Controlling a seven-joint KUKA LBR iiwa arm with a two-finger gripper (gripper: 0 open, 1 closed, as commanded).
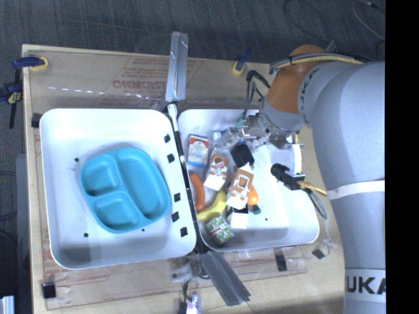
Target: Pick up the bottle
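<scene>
Camera view, from above at a slant. Left bin [55,175]: one blue divided tray [123,188], laid flat near the middle, with bare white floor all round it. Right bin [298,224]: a crowded heap of small packets and toy food along its left half, among them an orange carrot [198,192], a yellow banana [213,208] and a green packet [220,230]; the right half of the floor is largely bare. Bottle: not surely identified; the orange-and-white item [241,188] in the middle of the heap is taken as the likeliest candidate, lying among its neighbours and touching them. Gripper [252,133]: placed low over the upper part of the right bin, near the heap; whether it is apart or together cannot be told, and nothing is seen held. Progress: the pick is judged not yet made. Room: approach is hemmed by the divider between the bins and the packed clutter; open space lies to the right.
</scene>
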